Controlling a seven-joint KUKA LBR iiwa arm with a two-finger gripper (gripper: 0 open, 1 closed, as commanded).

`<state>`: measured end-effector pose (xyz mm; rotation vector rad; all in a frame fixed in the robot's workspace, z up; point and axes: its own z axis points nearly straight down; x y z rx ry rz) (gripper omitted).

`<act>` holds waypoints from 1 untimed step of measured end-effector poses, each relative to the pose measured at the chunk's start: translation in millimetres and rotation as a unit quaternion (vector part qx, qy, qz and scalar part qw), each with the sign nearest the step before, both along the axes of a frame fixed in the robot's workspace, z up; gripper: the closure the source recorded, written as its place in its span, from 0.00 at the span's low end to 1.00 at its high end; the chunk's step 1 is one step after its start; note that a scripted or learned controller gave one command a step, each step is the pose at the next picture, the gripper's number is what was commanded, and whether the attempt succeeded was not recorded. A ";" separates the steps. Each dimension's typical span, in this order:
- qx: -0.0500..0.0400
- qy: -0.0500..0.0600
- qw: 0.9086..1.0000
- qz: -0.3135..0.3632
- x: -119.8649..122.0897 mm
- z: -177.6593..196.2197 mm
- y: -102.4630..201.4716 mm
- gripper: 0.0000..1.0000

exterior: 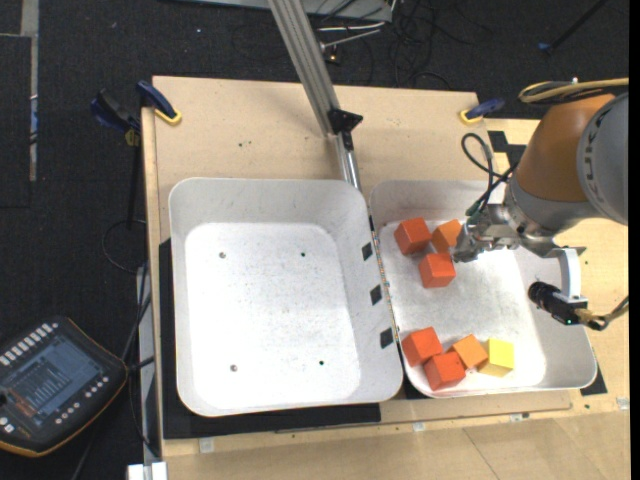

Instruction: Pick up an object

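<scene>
The right bin (540,313) holds several blocks. Near its far end lie an orange-red block (411,236), a red one (437,269) and an orange block (447,234) partly hidden by the arm. My gripper (470,248) hangs right beside these, its tip touching or just over the orange block. Near the front rim sit a red block (421,344), another red one (445,369), an orange one (470,351) and a yellow one (500,355).
The left bin (200,208) sits beside the right one, sharing a raised middle rim. A slanted metal pole (310,68) crosses the back. The arm's body (570,168) overhangs the right bin's far right corner. A pendant (45,383) lies at lower left.
</scene>
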<state>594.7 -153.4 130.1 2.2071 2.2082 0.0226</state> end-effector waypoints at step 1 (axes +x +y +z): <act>0.001 0.009 1.000 0.001 -7.1 54.2 5.6 1.00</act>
